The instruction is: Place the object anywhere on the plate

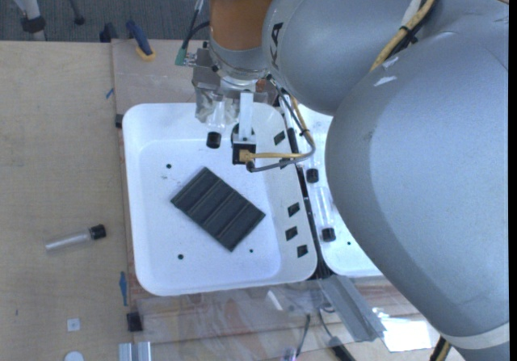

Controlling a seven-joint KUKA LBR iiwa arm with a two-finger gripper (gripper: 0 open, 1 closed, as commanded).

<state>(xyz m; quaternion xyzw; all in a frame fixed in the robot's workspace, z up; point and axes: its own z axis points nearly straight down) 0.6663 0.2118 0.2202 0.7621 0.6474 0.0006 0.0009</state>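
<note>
I see a light wooden surface (56, 149) carrying two shallow white bins. The left bin (133, 190) is in full view; the right bin (355, 258) is largely covered by the grey arm (420, 133), which enters from the right. Grey carpet runs along the top edge of the view, where the feet of a stand sit in the left corner. A small cylinder with a black cap (74, 238) lies on the surface to the left of the left bin. A blue clamp (139, 40) sits at the back edge of the darker board under the bins.

A dark ribbed rectangular plate (218, 208) lies flat near the middle of the left bin, turned at a diagonal.

The gripper (220, 113) hangs below the orange band, over the back wall of the left bin. I cannot tell its state. The plate lies in front of the gripper, apart from it. I cannot identify the object.
</note>
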